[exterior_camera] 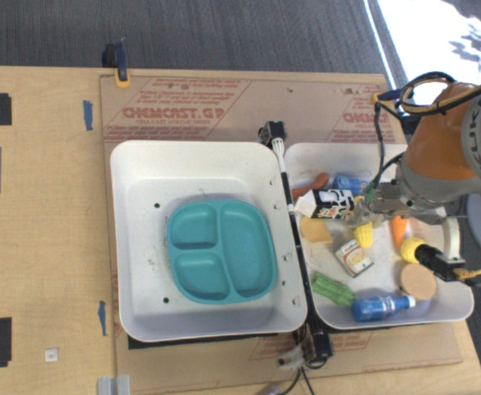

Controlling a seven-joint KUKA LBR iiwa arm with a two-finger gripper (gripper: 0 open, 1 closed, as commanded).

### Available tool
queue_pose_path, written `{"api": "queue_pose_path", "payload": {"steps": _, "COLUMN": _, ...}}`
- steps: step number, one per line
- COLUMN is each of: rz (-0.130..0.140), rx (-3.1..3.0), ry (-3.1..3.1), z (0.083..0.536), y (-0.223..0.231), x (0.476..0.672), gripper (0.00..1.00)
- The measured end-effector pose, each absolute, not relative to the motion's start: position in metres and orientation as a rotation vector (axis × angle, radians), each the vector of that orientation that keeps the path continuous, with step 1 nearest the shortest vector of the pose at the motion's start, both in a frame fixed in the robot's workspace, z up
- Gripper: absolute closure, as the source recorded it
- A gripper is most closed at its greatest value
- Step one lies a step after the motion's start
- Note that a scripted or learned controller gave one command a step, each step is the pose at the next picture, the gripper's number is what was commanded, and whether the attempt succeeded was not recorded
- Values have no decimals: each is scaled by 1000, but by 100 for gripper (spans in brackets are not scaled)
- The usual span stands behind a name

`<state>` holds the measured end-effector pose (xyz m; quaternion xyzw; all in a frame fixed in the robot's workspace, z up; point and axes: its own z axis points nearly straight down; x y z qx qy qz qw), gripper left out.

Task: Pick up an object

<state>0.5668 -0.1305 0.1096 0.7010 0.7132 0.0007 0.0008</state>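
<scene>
1. Closest to me, by the right bin's (462, 307) near edge, I see a blue bottle (380, 306) lying on its side. Its long way runs along that edge, with the pale cap toward the right.
2. Just beside it lie a green bumpy piece (330, 289) and a flat tan round disc (418, 282).
3. Farther in sit a small white card packet (355, 257), a little yellow corn cob (363, 235) and a tan block (315, 229).
4. The gripper (365, 206) hangs low over the middle of that bin. I cannot tell how it is set; the grey arm (446, 151) hides it.
5. The left bin (133, 179) holds a smooth teal tray (220, 251) with three parts.
6. Things at the right bin's far edge are too jumbled to name.
</scene>
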Motion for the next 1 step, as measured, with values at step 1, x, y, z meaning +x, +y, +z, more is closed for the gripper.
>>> {"api": "queue_pose_path", "payload": {"steps": 1, "rz": 2, "rx": 2106, "ry": 2330, "z": 223, "y": -53, "x": 534, "gripper": 100}}
